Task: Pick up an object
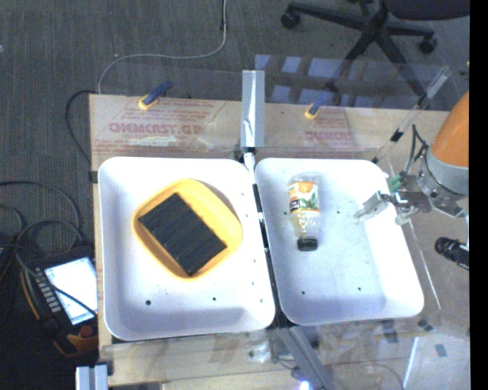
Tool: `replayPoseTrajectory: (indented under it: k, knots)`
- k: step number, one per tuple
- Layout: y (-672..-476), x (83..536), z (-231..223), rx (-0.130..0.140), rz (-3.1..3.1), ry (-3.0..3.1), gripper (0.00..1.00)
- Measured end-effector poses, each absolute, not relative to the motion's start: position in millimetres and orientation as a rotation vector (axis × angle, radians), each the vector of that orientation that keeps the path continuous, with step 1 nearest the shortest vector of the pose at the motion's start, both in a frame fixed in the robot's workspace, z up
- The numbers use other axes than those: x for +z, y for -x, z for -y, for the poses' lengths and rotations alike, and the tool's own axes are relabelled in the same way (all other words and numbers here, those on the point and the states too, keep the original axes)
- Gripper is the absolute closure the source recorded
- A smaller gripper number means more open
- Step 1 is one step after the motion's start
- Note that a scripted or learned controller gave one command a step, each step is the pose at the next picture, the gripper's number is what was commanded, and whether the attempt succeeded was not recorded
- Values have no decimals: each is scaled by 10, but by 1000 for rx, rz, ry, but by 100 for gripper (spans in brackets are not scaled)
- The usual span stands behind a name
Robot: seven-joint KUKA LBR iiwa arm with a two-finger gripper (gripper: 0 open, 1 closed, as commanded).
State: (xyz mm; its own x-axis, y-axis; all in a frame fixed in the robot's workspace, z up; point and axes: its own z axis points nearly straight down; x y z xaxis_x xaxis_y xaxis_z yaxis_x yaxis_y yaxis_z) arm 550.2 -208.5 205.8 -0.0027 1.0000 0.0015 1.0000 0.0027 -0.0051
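Even overhead light, white bins (343, 305) bright, faint shadows, clear-panel glare at top, slightly soft focus

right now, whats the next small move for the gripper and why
Probably carry the gripper left across the right bin until it is above the bottle, then descend. The bottle lies on its side near that bin's left wall, black cap toward the camera, and the gripper sits well to its right, near the bin's right rim.

office chair (381, 19) top | tablet (70, 288) floor left | cable (152, 61) floor
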Motion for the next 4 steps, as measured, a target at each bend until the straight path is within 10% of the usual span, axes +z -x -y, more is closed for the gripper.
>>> replayPoseTrajectory:
  k: [2,3,4]
  knots:
    - [-6525,916,1178,11,2178,2266,0]
    - [-6412,1593,2117,7,2219,2223,0]
    - [-6681,911,1368,6,2118,2318,0]
